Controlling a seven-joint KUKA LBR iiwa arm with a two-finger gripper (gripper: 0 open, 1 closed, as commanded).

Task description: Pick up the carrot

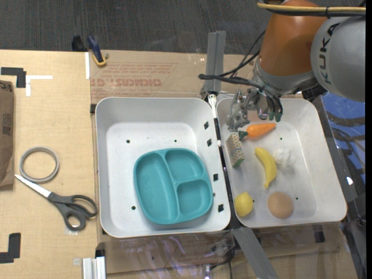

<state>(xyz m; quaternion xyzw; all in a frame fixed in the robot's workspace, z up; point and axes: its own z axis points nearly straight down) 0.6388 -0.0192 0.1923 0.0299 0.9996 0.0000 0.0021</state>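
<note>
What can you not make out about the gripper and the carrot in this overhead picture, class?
- Gripper: the camera view blurs its fingers, so grip on the carrot cannot be judged.
- Carrot: its leafy end merges with the gripper's blur.
- Arm: cut off by the top and right edges.
- White item beside the banana: too small to identify.

Two white bins (110, 156); one teal tray (173, 185); one carrot (261, 130); one banana (267, 165); one lemon (243, 204); one brown egg-shaped thing (281, 204); one scissors (58, 201); one tape roll (39, 164).
</note>
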